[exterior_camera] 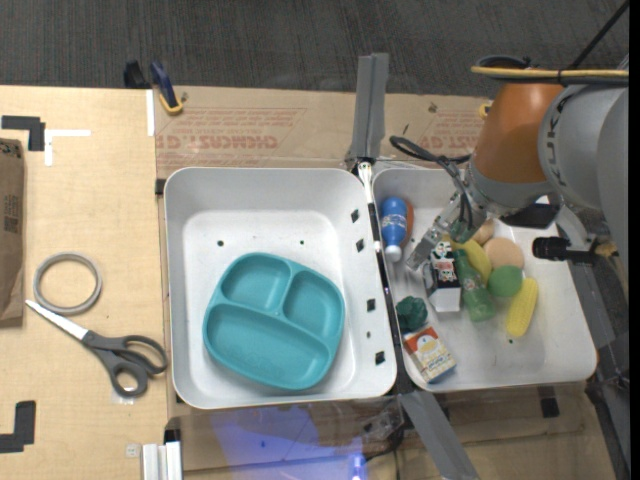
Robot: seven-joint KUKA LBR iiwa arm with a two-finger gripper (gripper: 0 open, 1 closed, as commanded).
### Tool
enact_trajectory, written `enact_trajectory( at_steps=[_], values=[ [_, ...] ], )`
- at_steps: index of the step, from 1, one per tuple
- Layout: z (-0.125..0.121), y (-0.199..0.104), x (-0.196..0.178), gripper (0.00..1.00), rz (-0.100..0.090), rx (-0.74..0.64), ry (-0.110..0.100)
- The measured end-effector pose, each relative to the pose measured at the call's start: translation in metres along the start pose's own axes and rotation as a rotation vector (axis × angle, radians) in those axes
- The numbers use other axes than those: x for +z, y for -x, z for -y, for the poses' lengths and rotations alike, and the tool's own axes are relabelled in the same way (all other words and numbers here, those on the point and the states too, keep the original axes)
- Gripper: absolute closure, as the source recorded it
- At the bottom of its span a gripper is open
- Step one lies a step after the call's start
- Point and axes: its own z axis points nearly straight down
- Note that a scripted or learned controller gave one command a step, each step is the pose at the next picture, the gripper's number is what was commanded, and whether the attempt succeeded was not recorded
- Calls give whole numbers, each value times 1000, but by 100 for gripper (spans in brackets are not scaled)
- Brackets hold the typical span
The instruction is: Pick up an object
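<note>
Hand (447, 240) low in right bin (560, 363), among clustered items; open or closed, cannot tell.

Candidate objects crowd together there: black-and-white carton (445, 271), banana (476, 259), green toy (503, 283), corn cob (521, 308); blue bottle (394, 223) near divider.

Risk: items touching, so fingers likely straddle two, pinch an edge, or shove the pile aside. Rounded fruit may squirt out. Hand blocks the contact point.

One cam, fixed above the table (90, 218), looks down at a slant on both white bins (260, 193); arm (560, 138) enters from view's right, fairly close.
</note>
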Motion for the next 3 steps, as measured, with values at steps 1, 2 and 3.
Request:
enact_trajectory(
  at_steps=[1,2,3],
  values=[
    [-1,1,-10,100,3,-3,0],
    [-32,-34,-125,100,0,8,1],
    [-32,-34,-124,0,-1,8,0]
  ],
)
